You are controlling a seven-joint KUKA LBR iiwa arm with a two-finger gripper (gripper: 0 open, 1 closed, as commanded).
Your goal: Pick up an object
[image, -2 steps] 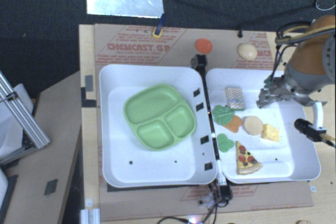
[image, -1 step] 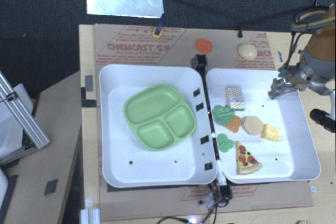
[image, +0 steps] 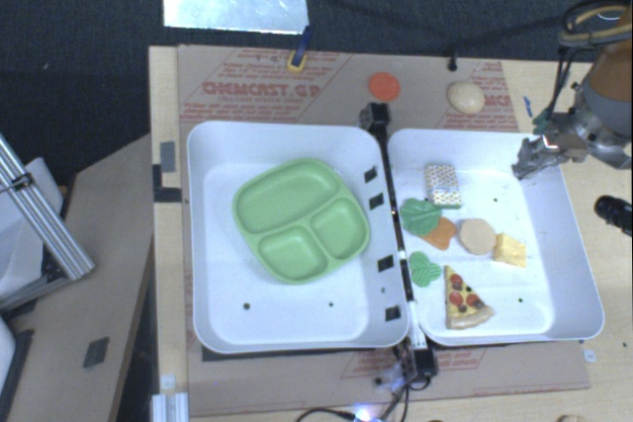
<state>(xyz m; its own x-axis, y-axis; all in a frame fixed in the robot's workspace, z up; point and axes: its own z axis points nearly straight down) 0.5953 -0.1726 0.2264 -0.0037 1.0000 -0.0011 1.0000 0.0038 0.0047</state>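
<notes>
In the right bin (image: 579,257), a pizza slice (image: 463,299) lies nearest, with a small green leaf piece (image: 424,268) just left of it. Farther back sit a cheese wedge (image: 510,250), a round tan biscuit (image: 477,235), an orange piece (image: 439,234) under a larger green leaf (image: 420,213), then a speckled block (image: 442,183). The left bin (image: 213,311) holds a green divided plate (image: 301,219). The gripper (image: 535,157) hovers over the right bin's far right corner, holding nothing; whether it is wide or narrow, I cannot tell. On the desk (image: 415,79) beyond lie an orange disc (image: 384,87) and a pale ball (image: 466,97).
</notes>
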